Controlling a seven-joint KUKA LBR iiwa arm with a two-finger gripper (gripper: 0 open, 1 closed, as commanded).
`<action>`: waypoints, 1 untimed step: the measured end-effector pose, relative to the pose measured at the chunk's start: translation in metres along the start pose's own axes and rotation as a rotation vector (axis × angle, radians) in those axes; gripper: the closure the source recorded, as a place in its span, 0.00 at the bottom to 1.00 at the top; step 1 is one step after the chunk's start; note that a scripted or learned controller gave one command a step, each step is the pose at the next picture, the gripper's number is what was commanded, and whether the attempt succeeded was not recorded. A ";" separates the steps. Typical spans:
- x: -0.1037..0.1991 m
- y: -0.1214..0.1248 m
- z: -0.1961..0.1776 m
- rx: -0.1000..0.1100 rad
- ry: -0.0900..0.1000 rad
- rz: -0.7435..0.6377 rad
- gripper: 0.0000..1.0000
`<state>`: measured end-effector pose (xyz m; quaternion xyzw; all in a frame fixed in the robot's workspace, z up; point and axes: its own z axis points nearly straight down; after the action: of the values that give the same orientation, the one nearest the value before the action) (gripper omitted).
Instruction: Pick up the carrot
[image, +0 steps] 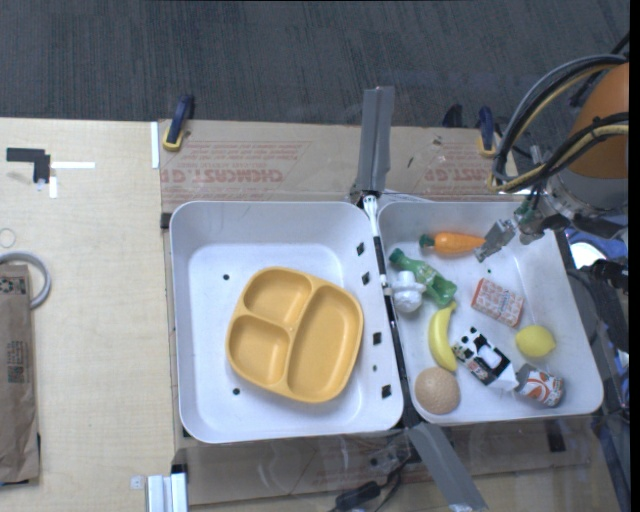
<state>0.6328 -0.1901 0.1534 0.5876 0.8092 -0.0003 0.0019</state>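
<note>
Nearest the camera, at the lower edge of the right bin (580, 300), lie a tan ball (437, 390), a black-and-white toy (482, 357) and a red-and-white can (541, 386), while the left bin (200, 300) in the middle of the frame bears a yellow divided plate (294, 333). Further up the right bin, the carrot (453, 242) lies flat just left of the hand (497, 240), touching none of its fingers, with a green toy (422, 278), banana (441, 337), pink packet (497, 301) and lemon (535, 342) spread below. At the upper right of the frame the hand hangs over the bin, holding nothing, and whether it is open I cannot tell.
</note>
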 end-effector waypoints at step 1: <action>-0.019 0.000 -0.003 -0.001 -0.001 -0.142 0.00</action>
<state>0.6383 -0.2082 0.1568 0.5287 0.8488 -0.0004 0.0023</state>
